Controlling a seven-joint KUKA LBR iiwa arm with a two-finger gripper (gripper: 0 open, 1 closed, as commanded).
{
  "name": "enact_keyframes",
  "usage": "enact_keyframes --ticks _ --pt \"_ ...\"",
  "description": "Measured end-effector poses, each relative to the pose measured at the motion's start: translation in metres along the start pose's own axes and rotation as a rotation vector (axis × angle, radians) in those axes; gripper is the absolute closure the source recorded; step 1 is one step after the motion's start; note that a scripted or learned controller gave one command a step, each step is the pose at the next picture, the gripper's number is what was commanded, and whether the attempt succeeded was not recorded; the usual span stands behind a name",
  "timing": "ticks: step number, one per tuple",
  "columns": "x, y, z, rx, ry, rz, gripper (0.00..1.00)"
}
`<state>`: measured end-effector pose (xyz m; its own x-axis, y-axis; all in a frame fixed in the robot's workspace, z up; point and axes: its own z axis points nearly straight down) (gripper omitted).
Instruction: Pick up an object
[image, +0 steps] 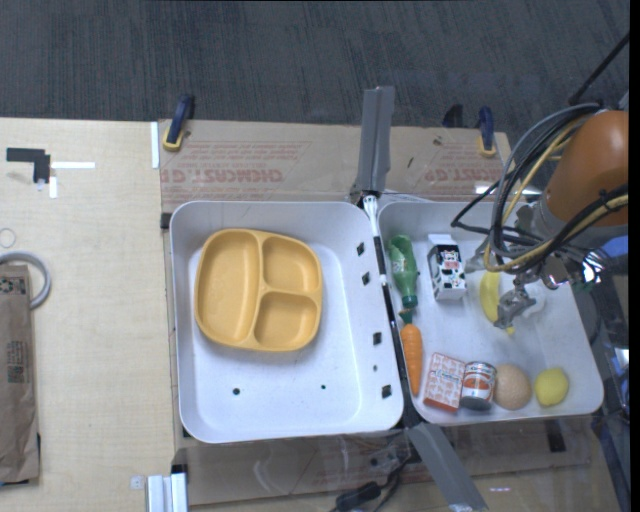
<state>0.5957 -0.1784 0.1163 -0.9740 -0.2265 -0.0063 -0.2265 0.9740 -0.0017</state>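
Note:
My gripper (513, 305) hangs low in the right bin (578, 330), near its middle, reaching in from the right under the orange wrist band. It sits right against a yellow banana (488, 292), partly covering the banana's right side. Around it lie a small white carton (447, 270), a green bottle (403, 268), a carrot (411, 355), an orange-and-white box (443, 382), a small can (478, 385), a tan egg-shaped object (511, 387) and a lemon (551, 387).
The left bin (200, 400) holds a yellow divided plate (258, 290). Dark and yellow cables loop above the gripper at the right bin's far right. A grey bar (375, 140) stands at the back between the bins. A brown bag (15, 370) lies far left on the bench.

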Motion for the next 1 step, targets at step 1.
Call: enact_keyframes --ticks 1 --pt "-0.0529 -0.0466 0.0216 -0.014 -0.002 -0.111 0.00"
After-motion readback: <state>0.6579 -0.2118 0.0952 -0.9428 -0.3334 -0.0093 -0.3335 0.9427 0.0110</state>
